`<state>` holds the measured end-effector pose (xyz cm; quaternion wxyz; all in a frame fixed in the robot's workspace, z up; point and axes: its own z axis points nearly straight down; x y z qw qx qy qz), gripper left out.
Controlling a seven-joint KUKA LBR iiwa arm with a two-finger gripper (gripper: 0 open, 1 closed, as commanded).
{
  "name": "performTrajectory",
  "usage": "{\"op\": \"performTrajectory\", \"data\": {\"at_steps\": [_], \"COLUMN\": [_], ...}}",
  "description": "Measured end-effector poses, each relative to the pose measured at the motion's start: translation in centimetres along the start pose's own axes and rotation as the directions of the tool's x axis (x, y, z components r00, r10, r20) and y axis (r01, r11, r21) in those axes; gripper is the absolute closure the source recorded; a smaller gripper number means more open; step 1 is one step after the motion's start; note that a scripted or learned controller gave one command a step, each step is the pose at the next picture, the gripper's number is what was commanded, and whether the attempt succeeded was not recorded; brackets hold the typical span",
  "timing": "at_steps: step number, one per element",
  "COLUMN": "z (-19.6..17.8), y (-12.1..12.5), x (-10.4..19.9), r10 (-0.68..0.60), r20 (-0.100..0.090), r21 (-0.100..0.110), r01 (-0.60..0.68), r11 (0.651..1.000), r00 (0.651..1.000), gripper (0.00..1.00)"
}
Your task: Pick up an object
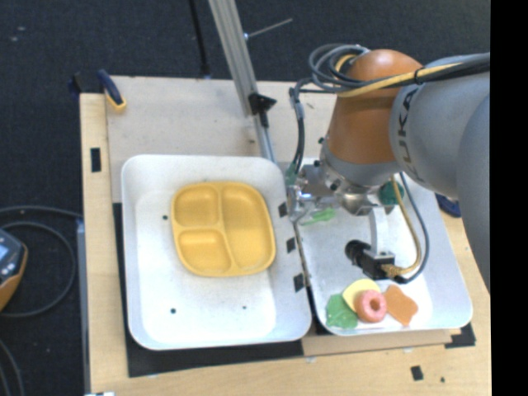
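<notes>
The gripper (316, 207) hangs low over the right bin (450, 299), grip state and contents indeterminable, while the toys (371, 306) lie apart, apparently unpicked.

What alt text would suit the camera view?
A grey and orange robot arm reaches from the right, its tool over the far left part of the right white bin. At that bin's near edge lie a green piece, a yellow piece, a pink ring and an orange piece. The left white bin holds a yellow divided plate.
</notes>
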<state>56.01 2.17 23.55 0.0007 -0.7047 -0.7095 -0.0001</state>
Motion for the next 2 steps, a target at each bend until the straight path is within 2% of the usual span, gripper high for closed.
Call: {"op": "performTrajectory", "data": {"at_steps": [1,2], "z": [-0.53,-0.50], "y": [-2.54,-2.45], "x": [5.15,4.81], "r10": [-0.002,0.004], "r20": [-0.001,0.000], "r21": [0.000,-0.001], "r01": [0.002,-0.004], "r11": [1.000,1.000], "r00": [1.000,1.000], "gripper": [1.00,0.00]}}
